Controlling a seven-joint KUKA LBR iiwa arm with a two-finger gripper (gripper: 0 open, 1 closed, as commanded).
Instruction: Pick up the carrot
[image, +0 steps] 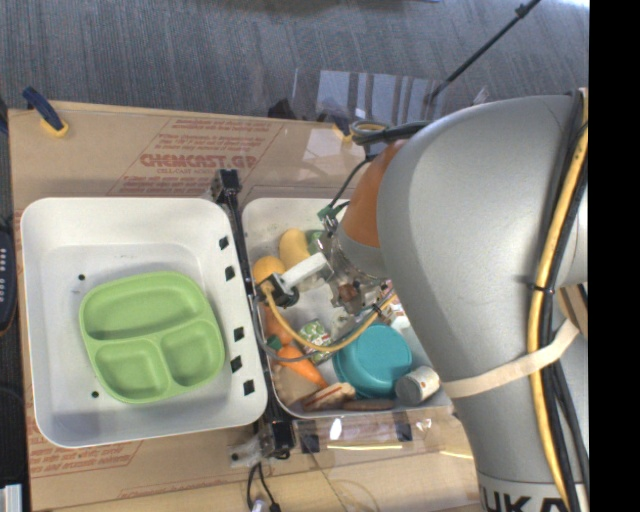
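Tool (352, 293): seen low inside the right bin (275, 215), over the middle of its floor, beneath the wrist; whether it is apart or together cannot be told, since its tip is masked by cables and clutter
Arm (500, 250): grey, with an orange band (362, 205) just above the wrist; it is reached in from the right, and much of the right bin's far side is covered by it
Carrot (298, 364): orange, laid tilted on the floor of the right bin, near the left wall and toward the front edge; it is found to the front left of the tool, apart from it, and just beside the teal bowl (372, 362)
Teal bowl: set in the front part of the right bin, to the right of the carrot
Grey cylinder (418, 384): laid against the bowl's front right side
Yellow items (293, 245): two rounded pieces near the bin's left wall, behind the carrot; their kind cannot be told
Left bin (60, 260): white and shallow, placed beside the right bin
Green divided plate (150, 335): three compartments, set flat on the left bin's floor
Cardboard sheet (150, 150): brown with red print, spread over the tabletop under both bins
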